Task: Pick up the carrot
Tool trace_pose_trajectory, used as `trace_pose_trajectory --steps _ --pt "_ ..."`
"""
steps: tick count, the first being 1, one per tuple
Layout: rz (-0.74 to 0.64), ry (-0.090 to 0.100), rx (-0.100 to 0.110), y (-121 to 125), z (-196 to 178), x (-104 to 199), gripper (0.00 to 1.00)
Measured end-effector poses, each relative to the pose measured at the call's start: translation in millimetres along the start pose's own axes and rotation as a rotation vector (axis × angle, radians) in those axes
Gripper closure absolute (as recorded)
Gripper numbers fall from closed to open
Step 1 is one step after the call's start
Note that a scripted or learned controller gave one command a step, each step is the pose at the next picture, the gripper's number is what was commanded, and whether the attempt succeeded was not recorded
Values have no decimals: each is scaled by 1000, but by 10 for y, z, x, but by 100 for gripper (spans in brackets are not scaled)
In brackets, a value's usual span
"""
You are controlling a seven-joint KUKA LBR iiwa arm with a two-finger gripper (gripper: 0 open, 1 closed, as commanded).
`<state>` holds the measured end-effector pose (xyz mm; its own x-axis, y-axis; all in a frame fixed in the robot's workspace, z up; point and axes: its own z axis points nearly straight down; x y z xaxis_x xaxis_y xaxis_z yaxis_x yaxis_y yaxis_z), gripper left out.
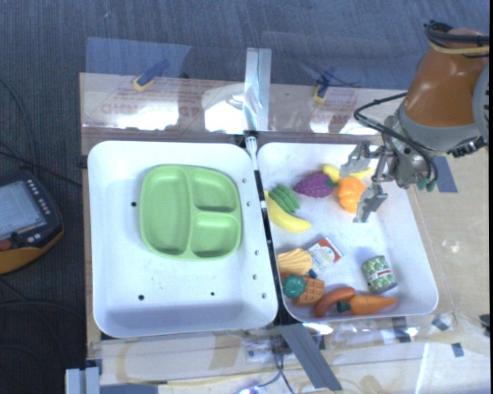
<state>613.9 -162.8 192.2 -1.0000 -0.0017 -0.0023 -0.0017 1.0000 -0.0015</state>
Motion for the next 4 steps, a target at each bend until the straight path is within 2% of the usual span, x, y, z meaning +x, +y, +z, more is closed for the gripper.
trace_pose_trajectory --steps 1,2,3,4 --pt "-95 -12 3 -213 1015 -139 0" --pt "-97 -18 7 -204 889 -163 100" --pt "-110 -10 2 179 72 -211 100" --pt "-327 -1 0 -464 77 336 100"
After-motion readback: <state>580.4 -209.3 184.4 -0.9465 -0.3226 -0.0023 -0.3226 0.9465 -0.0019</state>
